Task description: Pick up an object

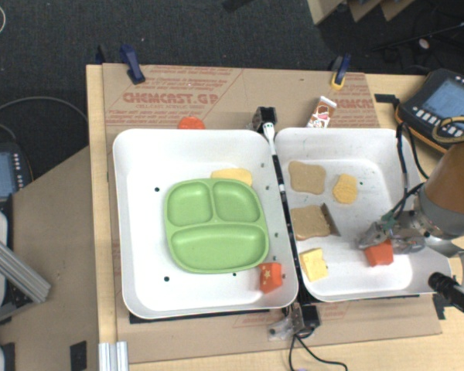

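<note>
Inside left bin (139, 207), green tray (215, 225).

One fixed camera, mounted above the bench (216, 91), looks down at a slant. The far edge of the bench sits toward the top of the frame, the near edge toward the bottom. Both white bins fall fully within view: the left bin (135, 207) occupies the centre, the right bin (371, 141) lies just beside it toward the right. Dark floor (54, 22) shows beyond the bench at top and left. The arm (452, 192) enters from the right edge. Distance is moderate; small items are resolved without fine detail.
</note>
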